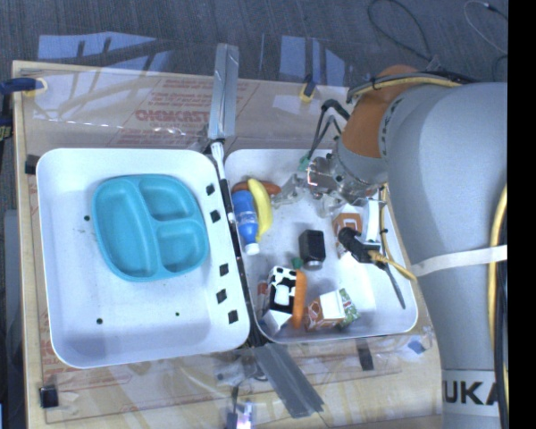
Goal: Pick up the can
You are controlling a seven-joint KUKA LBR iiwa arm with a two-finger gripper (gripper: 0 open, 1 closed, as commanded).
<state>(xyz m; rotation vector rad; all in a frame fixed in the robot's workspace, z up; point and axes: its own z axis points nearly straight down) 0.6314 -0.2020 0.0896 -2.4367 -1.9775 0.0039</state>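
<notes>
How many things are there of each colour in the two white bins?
Turquoise: 1, the divided tray
Blue: 1, the bottle
Yellow: 1, the banana
Black: 1, the small block
Black and white: 1, the patterned box
Red and green: 1, the packet
Total: 6

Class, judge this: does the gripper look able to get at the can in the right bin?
Probably yes. The gripper hangs over the right bin's far end. What looks like the can lies close beside it with nothing on top, and the black block lies apart.
</notes>
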